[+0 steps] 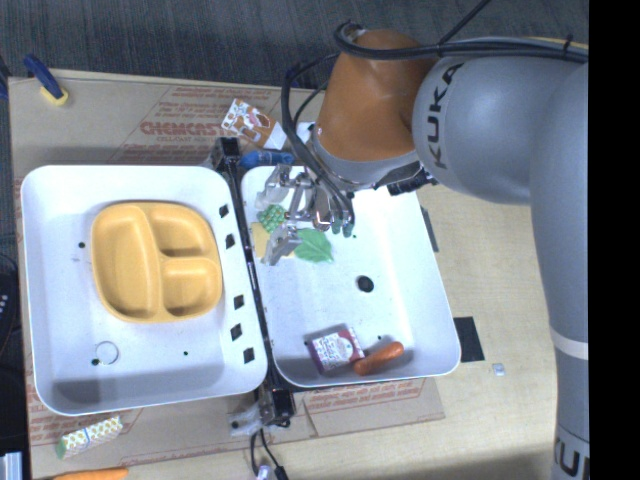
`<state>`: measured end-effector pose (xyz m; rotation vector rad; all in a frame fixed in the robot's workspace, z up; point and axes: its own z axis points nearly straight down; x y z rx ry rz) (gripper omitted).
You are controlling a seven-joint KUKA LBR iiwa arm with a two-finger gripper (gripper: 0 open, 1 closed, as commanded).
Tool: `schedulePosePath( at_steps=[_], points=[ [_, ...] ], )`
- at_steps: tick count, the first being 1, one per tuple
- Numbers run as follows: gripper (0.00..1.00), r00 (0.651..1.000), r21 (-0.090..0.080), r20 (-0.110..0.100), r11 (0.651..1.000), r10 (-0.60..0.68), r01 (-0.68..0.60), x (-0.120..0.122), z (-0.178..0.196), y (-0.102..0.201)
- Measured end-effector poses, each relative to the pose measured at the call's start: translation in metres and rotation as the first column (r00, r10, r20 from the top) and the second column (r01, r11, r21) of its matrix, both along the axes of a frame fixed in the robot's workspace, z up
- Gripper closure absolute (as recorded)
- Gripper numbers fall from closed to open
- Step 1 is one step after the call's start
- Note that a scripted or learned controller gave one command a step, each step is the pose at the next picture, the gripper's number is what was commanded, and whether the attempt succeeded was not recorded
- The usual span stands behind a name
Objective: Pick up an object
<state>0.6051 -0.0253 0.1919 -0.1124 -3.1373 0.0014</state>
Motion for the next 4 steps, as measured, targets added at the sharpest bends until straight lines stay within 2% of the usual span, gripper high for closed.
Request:
schedulePosePath(
  at_steps=[1,2,3,4],
  points=[
    [0.00,0.946,-0.001,0.004,0.946,0.325,-0.325,0.010,0.001,-0.012],
    [0.00,0.888,0.002,0.000,0.888,0.459,-0.459,0.010,-0.076,-0.068],
    [0.00,0.823,0.002,0.001,0.823,0.568,-0.568,0.000,-0.100,-0.072],
    [0.00,0.638,0.000,0.003,0.638,0.770,-0.770,0.002,-0.095,-0.074]
  ],
)
